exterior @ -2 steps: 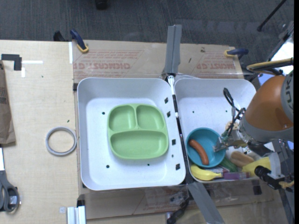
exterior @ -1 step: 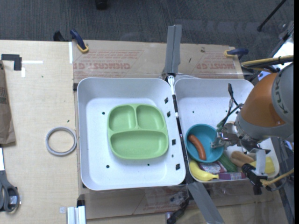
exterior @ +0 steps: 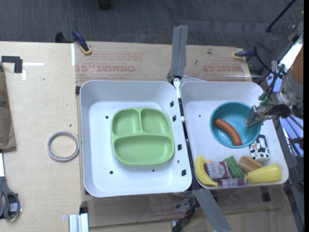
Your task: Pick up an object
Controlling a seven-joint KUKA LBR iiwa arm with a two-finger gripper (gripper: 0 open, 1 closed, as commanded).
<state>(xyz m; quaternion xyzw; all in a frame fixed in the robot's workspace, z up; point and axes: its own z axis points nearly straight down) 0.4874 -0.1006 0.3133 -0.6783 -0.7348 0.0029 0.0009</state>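
Camera view, left to right, places given from the round blue plastic bowl (exterior: 235, 124): far left of it on the bare wooden bench (exterior: 38, 105) lies a grey tape ring (exterior: 63, 145), with a brown paper bag (exterior: 6, 111) at the frame's left edge. Left of the bowl, the left white shallow bin (exterior: 91, 129) holds a light green three-compartment plastic plate (exterior: 142, 136), flat, about centred. The bowl sits in the right white shallow bin (exterior: 193, 105), upper right part, and an orange-red toy sausage (exterior: 228, 131) lies slanted inside it. Below the bowl along the bin's front wall: yellow toy banana (exterior: 203, 171), small red-and-white packet (exterior: 217, 169), green toy vegetable (exterior: 234, 166), tan toy bread roll (exterior: 249, 163), yellow plastic wedge-shaped piece (exterior: 264, 174). Just below-right of the bowl, a black-and-white cow-patterned small carton (exterior: 259, 150). Two-finger gripper (exterior: 253, 119) hangs at the bowl's right rim, tips over the bowl's inside edge, apart from the sausage; nothing visible between its tips, and how far it is open cannot be told.
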